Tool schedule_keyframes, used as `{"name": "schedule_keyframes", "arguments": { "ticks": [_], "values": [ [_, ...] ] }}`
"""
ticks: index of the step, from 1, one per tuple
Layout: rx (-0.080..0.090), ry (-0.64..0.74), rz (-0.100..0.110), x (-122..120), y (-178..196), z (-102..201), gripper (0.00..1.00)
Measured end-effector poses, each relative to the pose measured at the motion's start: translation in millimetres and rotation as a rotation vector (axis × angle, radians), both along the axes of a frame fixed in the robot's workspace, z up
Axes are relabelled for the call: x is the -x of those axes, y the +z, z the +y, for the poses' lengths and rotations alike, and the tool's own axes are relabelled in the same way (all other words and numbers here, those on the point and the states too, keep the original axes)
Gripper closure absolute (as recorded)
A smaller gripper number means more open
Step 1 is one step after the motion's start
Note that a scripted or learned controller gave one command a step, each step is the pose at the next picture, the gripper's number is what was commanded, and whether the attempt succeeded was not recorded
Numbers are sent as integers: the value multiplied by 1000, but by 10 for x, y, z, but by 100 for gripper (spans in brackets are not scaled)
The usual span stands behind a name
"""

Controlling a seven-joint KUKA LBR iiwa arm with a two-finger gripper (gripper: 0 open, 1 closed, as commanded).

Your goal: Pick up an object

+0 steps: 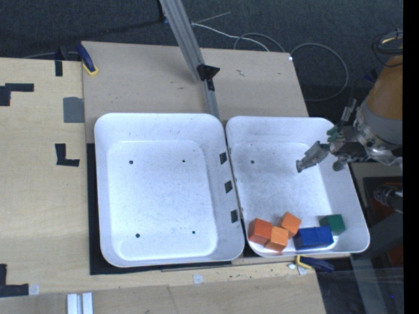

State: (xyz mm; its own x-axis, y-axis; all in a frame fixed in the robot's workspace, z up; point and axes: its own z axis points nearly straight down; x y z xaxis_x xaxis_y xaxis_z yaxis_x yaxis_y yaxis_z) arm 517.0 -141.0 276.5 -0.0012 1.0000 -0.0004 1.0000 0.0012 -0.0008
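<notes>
Risk: end effector (322, 157), fingers spread and empty, above right bin (275, 136); orange blocks (275, 230), blue block (313, 238), green block (334, 223) crowd the near wall, inviting a blocked or glancing grasp.

**Colours on the worktop**

Both bins, the left bin (160, 188) and the right bin (281, 182), are white with fine dark speckling. In the right one lie three orange blocks (275, 231), a blue block (313, 238) and a green block (334, 223). The worktop (39, 175) is pale wood with black tape marks; the arm (386, 103) is grey and orange.
</notes>
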Motion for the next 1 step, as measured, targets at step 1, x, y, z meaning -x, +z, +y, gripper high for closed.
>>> {"name": "schedule_keyframes", "arguments": {
  "ticks": [1],
  "values": [
    [0, -1, 2, 88, -101, 22, 0]
  ]
}}
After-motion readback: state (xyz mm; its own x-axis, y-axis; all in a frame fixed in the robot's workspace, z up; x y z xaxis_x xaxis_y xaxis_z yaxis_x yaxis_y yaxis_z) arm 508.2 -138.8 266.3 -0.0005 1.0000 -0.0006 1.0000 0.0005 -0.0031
